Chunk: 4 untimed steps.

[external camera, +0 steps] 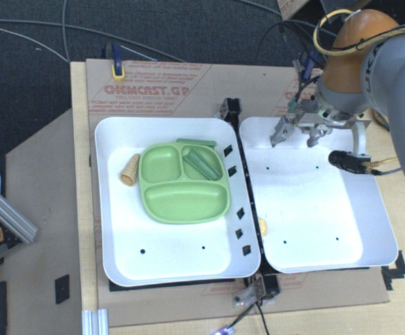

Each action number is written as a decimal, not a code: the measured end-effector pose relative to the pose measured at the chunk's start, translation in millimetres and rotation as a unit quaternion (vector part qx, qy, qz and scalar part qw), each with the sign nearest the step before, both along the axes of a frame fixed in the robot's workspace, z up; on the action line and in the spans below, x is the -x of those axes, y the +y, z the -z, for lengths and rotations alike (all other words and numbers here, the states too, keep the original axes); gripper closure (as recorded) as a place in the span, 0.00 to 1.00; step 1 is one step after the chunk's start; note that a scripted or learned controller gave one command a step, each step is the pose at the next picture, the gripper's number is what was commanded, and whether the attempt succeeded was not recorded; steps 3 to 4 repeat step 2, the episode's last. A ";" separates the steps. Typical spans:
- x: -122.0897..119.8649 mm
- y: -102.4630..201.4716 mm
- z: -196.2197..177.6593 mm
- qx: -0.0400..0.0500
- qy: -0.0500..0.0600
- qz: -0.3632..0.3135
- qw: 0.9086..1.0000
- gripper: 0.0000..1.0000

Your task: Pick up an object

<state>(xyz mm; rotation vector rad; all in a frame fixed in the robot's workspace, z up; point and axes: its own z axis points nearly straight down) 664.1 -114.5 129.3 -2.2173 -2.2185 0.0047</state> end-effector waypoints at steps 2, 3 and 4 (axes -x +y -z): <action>-1.3 1.0 32.1 0.000 -0.003 -0.001 1.000 1.00; -1.3 1.0 32.1 0.000 -0.003 -0.001 1.000 1.00; -1.3 1.0 32.1 0.000 -0.003 -0.001 1.000 1.00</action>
